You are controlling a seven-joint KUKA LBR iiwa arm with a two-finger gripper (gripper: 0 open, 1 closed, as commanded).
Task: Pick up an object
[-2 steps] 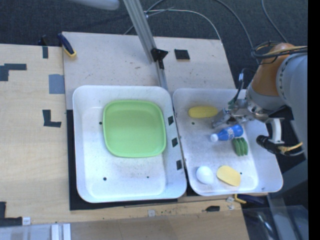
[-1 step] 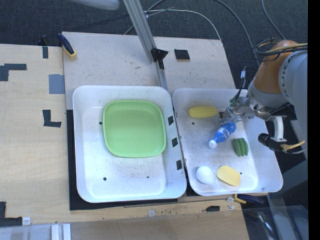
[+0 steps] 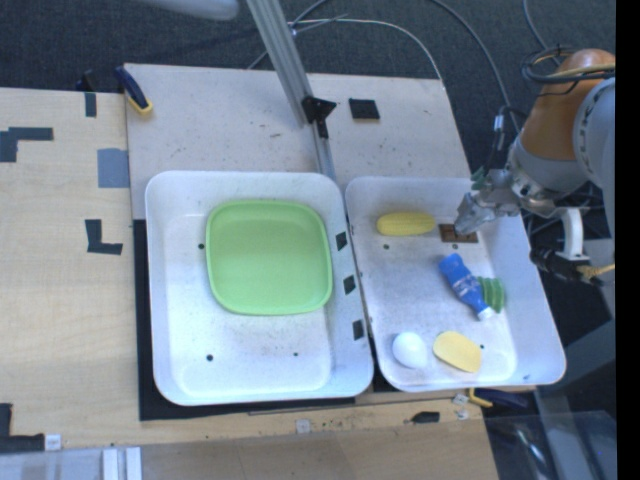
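Yellow oblong (image 3: 406, 225), brown block (image 3: 452, 233) beside end effector (image 3: 468, 222)

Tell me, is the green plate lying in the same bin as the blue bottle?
No, the green plate lies in the left bin, while the blue bottle lies in the right bin.

2 white bins (image 3: 170, 268), (image 3: 530, 308): smooth plastic, scuffed, speckled with dark marks. Green plate (image 3: 268, 256): matt plastic, even finish. Blue bottle (image 3: 462, 282): glossy plastic. White egg (image 3: 408, 348): smooth, slight sheen. Worktop (image 3: 60, 268): pale wood-look, matt. Slanted pole (image 3: 285, 48): brushed metal. Arm's orange band (image 3: 560, 118): smooth, glossy.
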